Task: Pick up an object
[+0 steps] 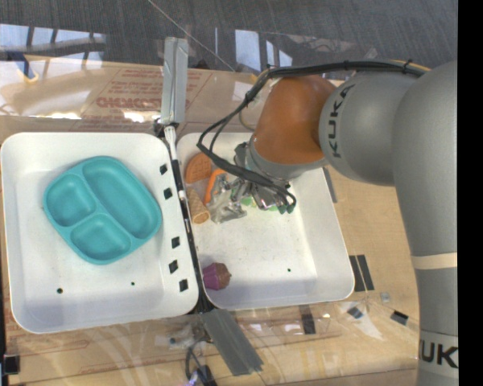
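Reaching in from the right of the camera view, the arm [370, 127] is hanging its orange band over the right bin [314, 256], with the hand [245, 195] sitting low among a small cluster of objects near that bin's upper left. Cannot tell the hand's state, the wrist is blocking it and the metal parts are blurring into the clutter.

Cluster, as far as readable: an orange round piece [198, 169] by the bin's left wall, a tan cork-like cylinder [200, 210] just below it, and something green [283, 205] poking out on the hand's right side. Nothing is visibly gripped. A small purple object [216, 276] is lying well apart from the cluster, near the bin's lower left corner. The left bin [32, 296] is carrying a teal divided plate [102, 207].

Handling guess: all pieces are looking like small toy items, light, fairly stiff, not fragile. The cylinder is probably rolling easily and slipping if pinched on its ends, so closing across its round sides would be safer. The orange piece is sitting close to the wall, leaving little room for a finger on that side. The purple object is likely the easiest pick: isolated, compact, open space all around for a straight top-down pinch across its middle. The cluster is risking a grab of two things, or of nothing.
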Motion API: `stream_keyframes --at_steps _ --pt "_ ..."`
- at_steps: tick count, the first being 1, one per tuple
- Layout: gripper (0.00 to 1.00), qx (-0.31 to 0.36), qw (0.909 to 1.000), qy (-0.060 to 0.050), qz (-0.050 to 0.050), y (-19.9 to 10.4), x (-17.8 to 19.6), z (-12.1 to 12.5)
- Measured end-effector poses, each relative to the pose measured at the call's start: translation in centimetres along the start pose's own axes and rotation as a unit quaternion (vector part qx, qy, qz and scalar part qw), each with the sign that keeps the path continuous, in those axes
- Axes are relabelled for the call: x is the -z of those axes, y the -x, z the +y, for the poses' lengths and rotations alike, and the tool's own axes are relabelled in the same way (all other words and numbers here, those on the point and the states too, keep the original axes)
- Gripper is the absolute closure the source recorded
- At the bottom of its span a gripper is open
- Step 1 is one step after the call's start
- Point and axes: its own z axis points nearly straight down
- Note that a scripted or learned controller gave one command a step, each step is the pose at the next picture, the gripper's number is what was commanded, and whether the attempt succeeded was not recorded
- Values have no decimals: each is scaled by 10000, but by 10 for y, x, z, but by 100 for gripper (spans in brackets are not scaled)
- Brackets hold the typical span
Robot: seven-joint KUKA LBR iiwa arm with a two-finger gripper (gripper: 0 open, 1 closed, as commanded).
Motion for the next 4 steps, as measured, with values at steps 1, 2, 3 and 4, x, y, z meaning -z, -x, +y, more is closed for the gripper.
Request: stream_keyframes --at_steps 1,2,3,4 --pt "100 33 10000 -4 -7 1 10 1" --pt "100 68 10000 -13 -28 3 21 3" --pt "100 -552 9985 -4 15 19 -1 -121" --pt "100 68 10000 12 20 34 -1 -77"
